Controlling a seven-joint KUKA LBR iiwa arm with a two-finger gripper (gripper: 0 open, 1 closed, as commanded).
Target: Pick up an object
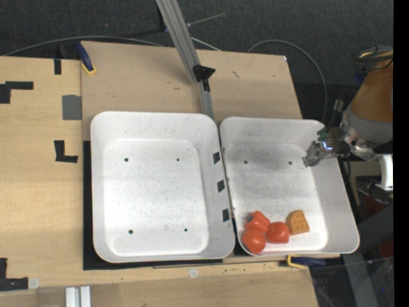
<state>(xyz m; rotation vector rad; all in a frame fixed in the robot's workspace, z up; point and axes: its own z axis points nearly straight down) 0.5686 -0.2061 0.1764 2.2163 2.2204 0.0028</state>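
Tomatoes (264, 231) and a tan waffle-like block (297, 222) cluster at 6 o'clock in the right bin (332, 190). Its claw (313, 153) hovers at 2 o'clock over the rim, well apart; whether it is spread, I cannot tell.

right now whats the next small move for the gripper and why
Probably swing the gripper toward the near corner of the right bin, over the red pieces and the tan block. It sits at the bin's far right side, away from them, with nothing seen between its fingers.
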